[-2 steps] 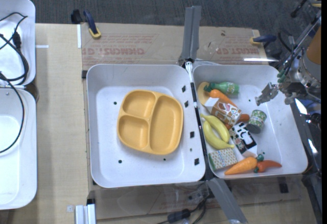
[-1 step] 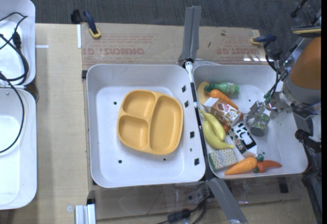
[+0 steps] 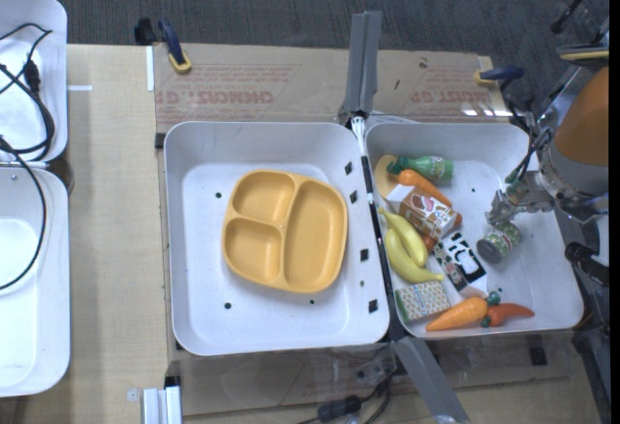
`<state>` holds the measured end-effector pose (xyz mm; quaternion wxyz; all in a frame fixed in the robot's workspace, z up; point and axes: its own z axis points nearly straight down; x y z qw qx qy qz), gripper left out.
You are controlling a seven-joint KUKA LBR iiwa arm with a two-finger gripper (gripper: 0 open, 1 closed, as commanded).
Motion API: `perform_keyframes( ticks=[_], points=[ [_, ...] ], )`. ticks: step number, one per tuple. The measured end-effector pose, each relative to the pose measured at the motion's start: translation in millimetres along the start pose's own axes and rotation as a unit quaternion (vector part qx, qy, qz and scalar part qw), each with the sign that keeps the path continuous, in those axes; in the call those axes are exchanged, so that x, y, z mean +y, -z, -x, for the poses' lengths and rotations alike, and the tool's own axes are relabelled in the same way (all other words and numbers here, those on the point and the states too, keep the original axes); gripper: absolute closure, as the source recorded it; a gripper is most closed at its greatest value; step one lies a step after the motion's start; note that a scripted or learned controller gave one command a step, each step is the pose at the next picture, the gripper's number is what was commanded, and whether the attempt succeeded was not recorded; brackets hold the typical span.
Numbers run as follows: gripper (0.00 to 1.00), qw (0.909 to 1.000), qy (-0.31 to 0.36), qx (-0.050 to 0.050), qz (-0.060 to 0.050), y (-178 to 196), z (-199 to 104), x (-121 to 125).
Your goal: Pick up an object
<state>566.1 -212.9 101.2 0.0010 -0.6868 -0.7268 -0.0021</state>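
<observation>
Silvery and green, a small metal can point(image 3: 499, 243) lies tilted on its side in the right-hand white bin point(image 3: 552, 219), toward that bin's right half, and the arm's tool point(image 3: 502, 215) sits right over its upper end. I can't make out whether the tool is spread or pressed together, or whether it has any hold on the can; its lower tip looks to be touching or just above the can's top.

Left of the can, a black-and-white printed card point(image 3: 459, 257) lies flat, its bold white marks too broken up to read. Just beyond it is a brown and red snack packet point(image 3: 427, 212) with a picture on its face, the writing too small to tell. An orange carrot-shaped toy point(image 3: 423, 184) rests against the packet's top edge, with a green plastic bottle point(image 3: 422, 166) lying on its side above it. Two yellow toy bananas point(image 3: 407, 246) run along the bin's left wall. Near the front wall a speckled pale-green sponge block point(image 3: 423, 299) sits beside two more orange carrot toys point(image 3: 477, 313).

The left-hand white bin point(image 3: 194, 316) carries a yellow three-compartment plastic tray point(image 3: 286, 230), resting a little askew near the middle.

Behind both bins, brown cardboard point(image 3: 252, 93) covers the surface, printed in faded red letters seen upside down; the word looks like "CHEMCAT2", but I can't be sure.
</observation>
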Motion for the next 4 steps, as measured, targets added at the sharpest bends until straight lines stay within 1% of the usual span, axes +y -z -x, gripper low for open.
perform_keyframes(
  ticks=[1,2,3,4],
  points=[
    [0.0,1.0,0.001,0.002,-0.001,-0.3,-2.3,0.4],
    [0.0,0.9976,0.069,0.003,0.0,-8.7,-0.2,-28.9],
    [1.0,0.9977,0.067,0.001,0.0,0.3,1.1,-28.8],
    [1.0,0.9997,0.026,-0.003,-0.001,119.3,-57.9,24.3]
  ],
)
